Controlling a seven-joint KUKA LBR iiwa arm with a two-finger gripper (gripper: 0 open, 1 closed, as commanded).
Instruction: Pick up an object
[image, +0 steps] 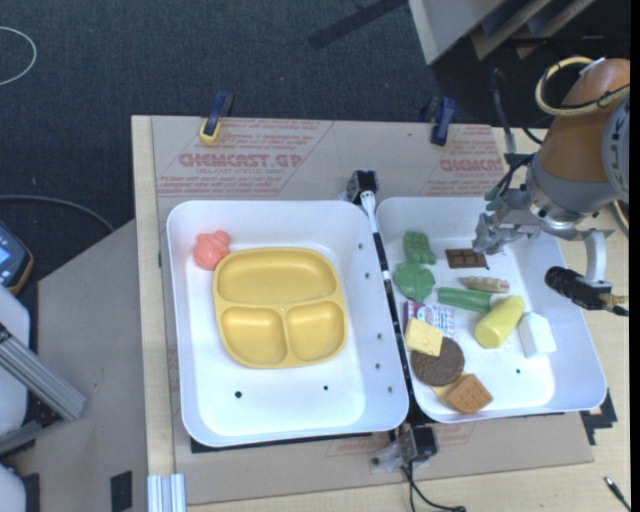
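Pincer (487, 238) hangs over the right bin (570, 385), near its far edge, just beside a dark brown bar (466, 259); finger spacing too blurred to tell. Toy foods crowd this bin's left half: green pieces (414, 279), yellow cylinder (499, 322), brown disc (438, 363), cracker (467, 394). Bare floor along its right wall. Left bin (195, 385): yellow divided tray (279, 305), pink piece (211, 248) at far-left corner.

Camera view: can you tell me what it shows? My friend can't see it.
A grey robot arm's gripper hovers over the right white bin, crowded with small toy foods. The left white bin holds a yellow three-part plastic tray and a pink toy.
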